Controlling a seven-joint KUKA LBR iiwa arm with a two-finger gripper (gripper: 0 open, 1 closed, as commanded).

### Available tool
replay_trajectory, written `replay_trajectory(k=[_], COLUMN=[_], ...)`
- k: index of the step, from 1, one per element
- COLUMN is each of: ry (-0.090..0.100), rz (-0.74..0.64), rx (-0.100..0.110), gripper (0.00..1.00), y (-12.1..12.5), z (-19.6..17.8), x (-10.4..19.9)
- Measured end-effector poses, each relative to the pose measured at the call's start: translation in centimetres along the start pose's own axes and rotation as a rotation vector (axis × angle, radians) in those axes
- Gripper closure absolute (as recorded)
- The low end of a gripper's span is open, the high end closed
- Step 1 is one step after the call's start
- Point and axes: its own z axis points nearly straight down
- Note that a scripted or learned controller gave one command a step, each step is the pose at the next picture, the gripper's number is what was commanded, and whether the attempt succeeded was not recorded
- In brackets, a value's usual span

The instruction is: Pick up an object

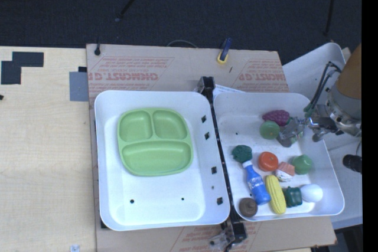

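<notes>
The objects lie in the right bin (331, 198): a purple piece (276, 116) and a green ball (269, 129) toward the far side, with an orange piece (268, 161), a blue bottle (255, 182), a corn cob (276, 193) and a white egg (311, 192) nearer. The gripper (289, 135) hangs just beside the green ball; whether it is clenched or released cannot be told. The left bin (112, 198) carries a green divided plate (155, 141).
</notes>
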Motion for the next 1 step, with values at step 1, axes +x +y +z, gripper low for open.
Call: replay_trajectory(k=[1], ry=[-0.004], rz=[-0.002], rx=[-0.014], gripper=[0.0], y=[0.31], z=[-0.76], x=[-0.05])
